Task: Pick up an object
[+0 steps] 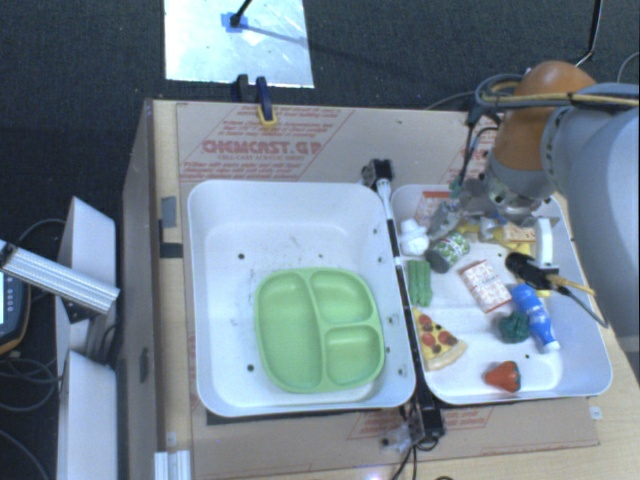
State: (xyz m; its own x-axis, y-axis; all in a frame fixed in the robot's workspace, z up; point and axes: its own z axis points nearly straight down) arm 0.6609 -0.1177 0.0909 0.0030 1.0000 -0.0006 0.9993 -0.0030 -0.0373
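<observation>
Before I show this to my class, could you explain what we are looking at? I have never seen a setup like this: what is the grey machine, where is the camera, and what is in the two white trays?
The picture comes from one fixed camera above a bench, looking down at a slant. The grey arm with an orange band is a robot arm reaching in from the right. Its gripper is low over the back of the right bin, among the toys; whether it holds anything cannot be told. The left bin holds a green divided plate. The right bin holds small toys, including a pizza slice, a red piece, a blue bottle and a green vegetable.
</observation>
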